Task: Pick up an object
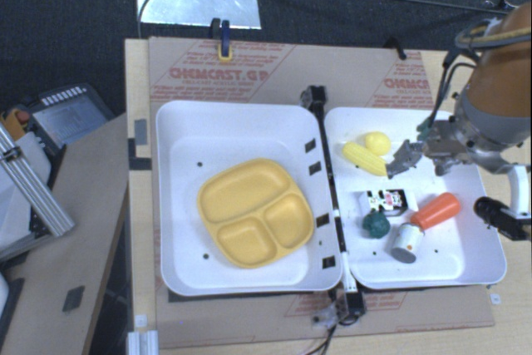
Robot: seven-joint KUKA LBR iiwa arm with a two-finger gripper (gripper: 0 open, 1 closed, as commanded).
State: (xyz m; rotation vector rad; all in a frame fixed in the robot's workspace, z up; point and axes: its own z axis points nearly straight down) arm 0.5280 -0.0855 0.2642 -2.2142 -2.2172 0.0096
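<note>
We see the hand (401, 160) at the right of the frame, reaching leftward from the grey and orange arm (497, 87) over the upper part of the right bin (482, 266). Its dark fingers point down and to the left; we cannot tell whether they are spread or pressed together, and we see nothing between them. The tip sits just beside the right end of the yellow corn cob (364, 158), and at this slant we cannot say whether the two touch. A yellow lemon (376, 143) lies against the cob on its upper side, just left of the hand.

Lower in the same bin, below the hand, lie a small black and white box (385, 200), a dark green round piece (376, 224) just under the box, and an orange and grey bottle (422, 225) tilted on its side toward the lower right. These are apart from the hand.

In the left bin (179, 145) a yellow divided plate (253, 212) lies flat near the centre, well apart from the hand. Both bins rest on a cardboard sheet (274, 66) over the worktop (133, 79).
</note>
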